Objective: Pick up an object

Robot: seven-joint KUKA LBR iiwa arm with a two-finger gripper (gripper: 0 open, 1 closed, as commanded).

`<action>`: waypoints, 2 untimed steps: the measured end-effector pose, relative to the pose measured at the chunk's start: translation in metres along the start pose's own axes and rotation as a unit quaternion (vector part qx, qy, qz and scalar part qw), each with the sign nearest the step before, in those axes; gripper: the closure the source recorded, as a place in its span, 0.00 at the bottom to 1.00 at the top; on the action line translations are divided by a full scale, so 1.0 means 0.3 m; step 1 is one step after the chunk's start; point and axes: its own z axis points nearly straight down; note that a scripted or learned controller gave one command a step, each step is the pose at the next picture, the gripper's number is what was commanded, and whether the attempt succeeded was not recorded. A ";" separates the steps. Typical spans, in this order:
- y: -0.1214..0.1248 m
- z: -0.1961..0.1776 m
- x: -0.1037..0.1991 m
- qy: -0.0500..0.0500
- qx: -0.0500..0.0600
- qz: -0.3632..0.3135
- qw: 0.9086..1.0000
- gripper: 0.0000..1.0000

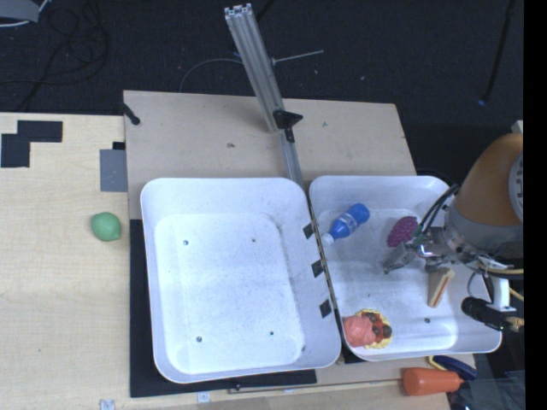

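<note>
Two shallow white bins sit side by side; the gripper (408,257) hangs low in the right bin (376,190). Nothing visibly sits between its fingers, and how far they are spread cannot be made out. A purple object (402,230) lies just above the gripper, a blue bottle (345,223) farther left, a red-and-yellow toy (368,329) below and to the left, and an orange stick (438,287) just to its right. A good grasp probably means centring over one item, likely the purple one, before closing. The wrist and cables hide part of the bin floor, and the fingertips blur into shadow.
</note>
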 end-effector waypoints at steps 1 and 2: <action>0.001 0.031 0.002 -0.001 -0.003 0.000 1.000 0.00; 0.001 -0.006 -0.001 -0.001 -0.003 0.000 1.000 1.00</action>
